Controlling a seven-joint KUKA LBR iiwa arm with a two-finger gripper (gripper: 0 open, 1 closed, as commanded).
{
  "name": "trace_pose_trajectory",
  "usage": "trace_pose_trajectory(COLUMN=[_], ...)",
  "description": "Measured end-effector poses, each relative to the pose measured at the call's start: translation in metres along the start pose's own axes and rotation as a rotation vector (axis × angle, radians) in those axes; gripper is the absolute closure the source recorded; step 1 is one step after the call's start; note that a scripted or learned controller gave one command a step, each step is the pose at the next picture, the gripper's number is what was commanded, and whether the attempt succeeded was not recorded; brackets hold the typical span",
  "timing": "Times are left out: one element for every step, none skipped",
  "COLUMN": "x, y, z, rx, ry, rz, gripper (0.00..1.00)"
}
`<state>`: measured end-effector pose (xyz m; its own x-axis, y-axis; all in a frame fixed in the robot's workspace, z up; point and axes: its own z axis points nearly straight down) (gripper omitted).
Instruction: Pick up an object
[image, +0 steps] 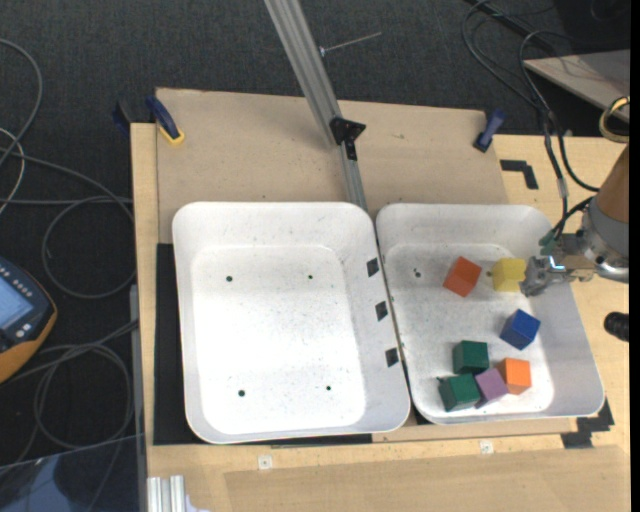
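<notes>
The end effector (541, 272) sits low at the right edge of the right bin (400, 225), entering from the scene's right. The yellow cube (508, 274) lies immediately to its left, touching or almost touching the tip. At this viewing angle the opening of the end effector cannot be determined, and no object is visibly held.

The governing relation for the coming move is lateral: the nearest candidate, the yellow cube, lies directly left of the end effector, at roughly the same depth in the bin. The cube has no marked long axis, so approach orientation appears non-critical. Only one arm is present.

Object count, all in the right bin:
- One yellow cube, beside the end effector.
- One orange cube (461, 276), further left, apart from the yellow one.
- One blue cube (520, 328), nearer the camera.
- Two green cubes (470, 356), clustered at the near edge.
- One purple cube (491, 384).
- One smaller orange cube (517, 374).

The left bin (200, 225) rests alongside on the tabletop (250, 130).
</notes>
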<state>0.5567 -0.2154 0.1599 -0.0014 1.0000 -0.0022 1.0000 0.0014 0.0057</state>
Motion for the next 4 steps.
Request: trace_pose_trajectory(x=[0.0, -0.001, 0.043, 0.092], y=[0.002, 0.004, 0.014, 0.022], z=[-0.044, -0.092, -0.096, -0.085], rx=[-0.001, -0.001, 0.002, 0.006], ry=[-0.001, -0.001, 0.002, 0.005], rz=[0.0, -0.001, -0.005, -0.005], gripper=[1.0, 1.0, 1.0, 1.0])
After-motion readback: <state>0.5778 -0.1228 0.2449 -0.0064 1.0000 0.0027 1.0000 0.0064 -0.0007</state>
